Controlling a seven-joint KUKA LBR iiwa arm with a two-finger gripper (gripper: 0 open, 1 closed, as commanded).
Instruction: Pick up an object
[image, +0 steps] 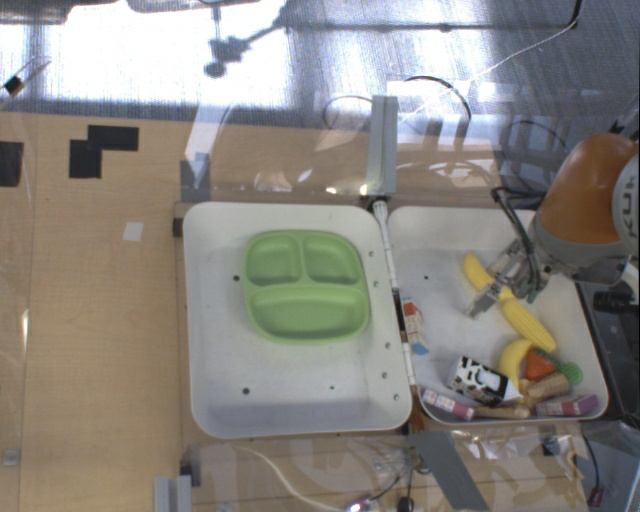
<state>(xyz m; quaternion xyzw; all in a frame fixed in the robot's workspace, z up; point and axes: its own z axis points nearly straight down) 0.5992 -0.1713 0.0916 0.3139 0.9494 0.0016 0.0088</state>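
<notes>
Left bin (215, 400): green tray (304, 285). Right bin (440, 255): corn (508, 303), banana (514, 357), carrot (540, 365), markers (448, 404); gripper (503, 290) over the corn.

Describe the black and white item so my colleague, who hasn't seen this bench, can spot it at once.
Look in the right bin, toward its near edge. Among the pile of small items there, left of the short yellow banana, lies the black and white item, a small boxy thing. Its cow-like black patches on white set it apart from its yellow, orange and pink neighbours.
</notes>
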